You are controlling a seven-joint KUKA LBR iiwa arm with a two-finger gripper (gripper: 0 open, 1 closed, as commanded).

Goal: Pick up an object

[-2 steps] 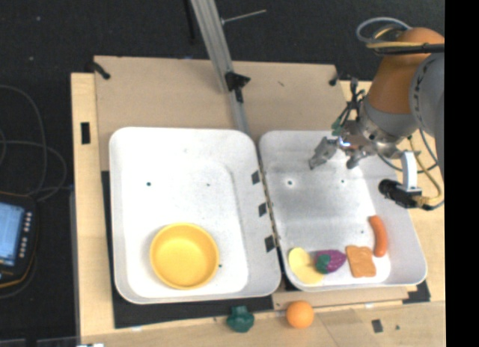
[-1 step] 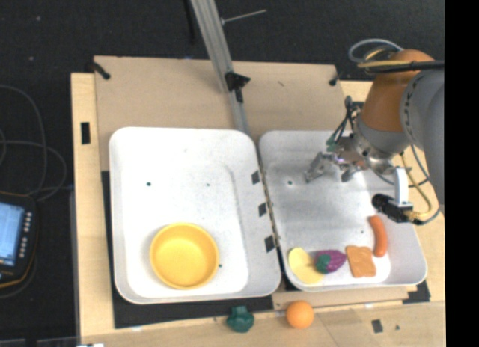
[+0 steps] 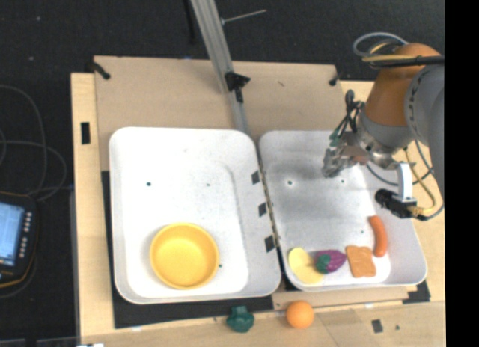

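At the far left a dark handheld screen (image 3: 10, 235) sat off the bench, cut by the picture's edge. The left bin (image 3: 179, 158) held a yellow bowl (image 3: 184, 255) toward its 7 o'clock corner, the rest of its floor bare. Below the two bins, on the bench at about 6 o'clock, lay a small green piece (image 3: 240, 319) and an orange ball (image 3: 299, 314), just outside the rims. The right bin (image 3: 314, 203) carried its goods in a row along the near wall: a pale yellow piece (image 3: 299, 263), a purple and green lump (image 3: 328, 261) touching it, an orange-brown block (image 3: 361, 261) just beside that, and a red-orange sausage (image 3: 379, 235) standing off toward 4 o'clock. The gripper (image 3: 334, 160) hung over the far end of this bin, around 12 o'clock from the row and well apart from all of it, with nothing between its fingers — whether they stood apart or closed could not be made out from the small dark tip. To do the pick well, the arm would probably need to travel toward 6 o'clock and choose the sausage, which lies free of its neighbours, straddling it across its narrow width; the crowded three risk a pinch on two things at once. The arm's upper part was cut off at the right, and cables blurred the wrist.
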